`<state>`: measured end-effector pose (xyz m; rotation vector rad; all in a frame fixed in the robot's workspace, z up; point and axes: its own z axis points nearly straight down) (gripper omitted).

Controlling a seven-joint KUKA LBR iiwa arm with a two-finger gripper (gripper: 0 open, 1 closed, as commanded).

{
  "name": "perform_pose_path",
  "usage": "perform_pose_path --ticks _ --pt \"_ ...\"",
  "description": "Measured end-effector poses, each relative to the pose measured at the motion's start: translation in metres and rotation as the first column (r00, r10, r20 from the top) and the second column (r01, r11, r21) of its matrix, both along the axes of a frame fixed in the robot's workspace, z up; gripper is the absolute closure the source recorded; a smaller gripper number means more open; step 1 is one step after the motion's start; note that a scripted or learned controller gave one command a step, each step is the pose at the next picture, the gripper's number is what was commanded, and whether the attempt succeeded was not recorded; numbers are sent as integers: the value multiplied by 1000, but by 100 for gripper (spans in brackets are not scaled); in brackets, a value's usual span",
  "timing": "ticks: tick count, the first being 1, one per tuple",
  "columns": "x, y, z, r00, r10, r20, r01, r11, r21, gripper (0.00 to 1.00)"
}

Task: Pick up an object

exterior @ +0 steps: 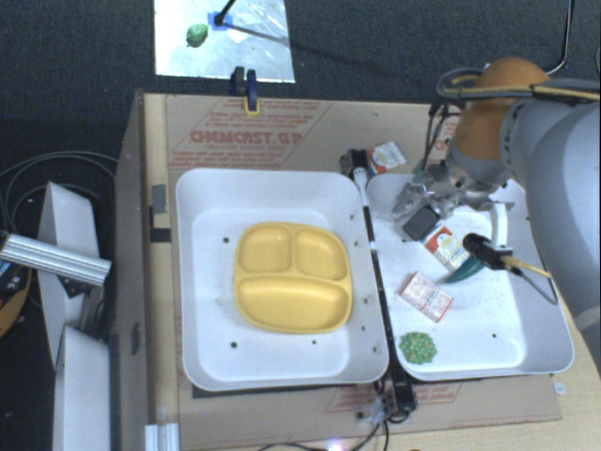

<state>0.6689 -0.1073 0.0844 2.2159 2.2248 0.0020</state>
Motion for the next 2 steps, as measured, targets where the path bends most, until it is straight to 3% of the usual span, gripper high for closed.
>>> perform_pose_path --ticks 1,2 --pt "-15 -12 1 1000 -2 0 2 1000 -1 0" --pt "-14 -12 12 1000 -1 4 1 1000 -1 100"
